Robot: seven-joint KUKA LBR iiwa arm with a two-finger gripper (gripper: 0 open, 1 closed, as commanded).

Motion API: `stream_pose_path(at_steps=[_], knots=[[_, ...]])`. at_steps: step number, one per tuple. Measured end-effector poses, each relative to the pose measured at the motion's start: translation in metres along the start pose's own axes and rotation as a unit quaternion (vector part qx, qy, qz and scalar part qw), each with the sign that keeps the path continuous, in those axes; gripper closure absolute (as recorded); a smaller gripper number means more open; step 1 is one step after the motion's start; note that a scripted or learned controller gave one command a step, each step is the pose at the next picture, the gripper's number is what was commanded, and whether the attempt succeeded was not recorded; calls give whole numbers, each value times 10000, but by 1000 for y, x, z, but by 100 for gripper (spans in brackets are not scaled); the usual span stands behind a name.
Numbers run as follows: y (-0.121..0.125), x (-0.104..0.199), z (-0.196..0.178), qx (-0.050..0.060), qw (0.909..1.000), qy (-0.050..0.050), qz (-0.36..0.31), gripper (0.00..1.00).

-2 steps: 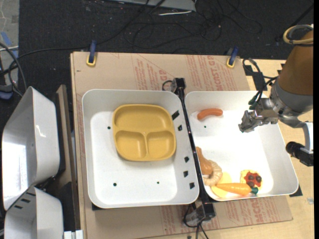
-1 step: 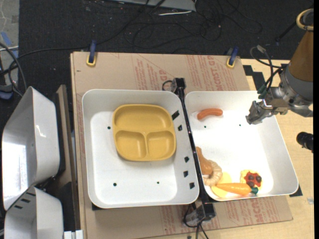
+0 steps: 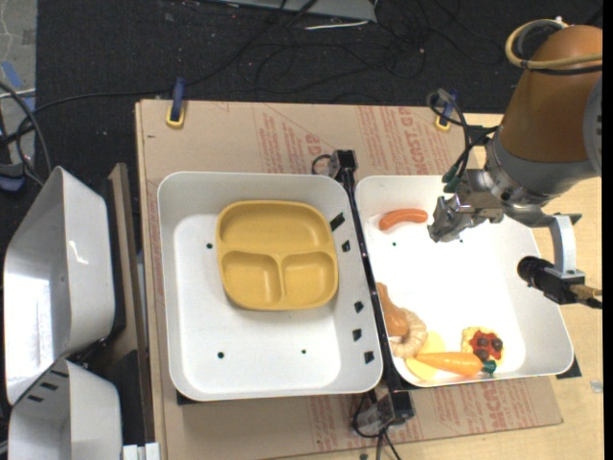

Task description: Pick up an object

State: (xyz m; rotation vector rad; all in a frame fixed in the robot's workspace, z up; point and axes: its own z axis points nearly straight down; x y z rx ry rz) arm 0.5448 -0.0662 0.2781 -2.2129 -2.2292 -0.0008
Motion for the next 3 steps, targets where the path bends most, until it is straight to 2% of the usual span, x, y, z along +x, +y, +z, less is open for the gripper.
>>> stream_pose_path(at_steps=[2,3], knots=[[8,105,7,0,10000,2,-9,100],[3,154,15,13,10000,2,-4,100]])
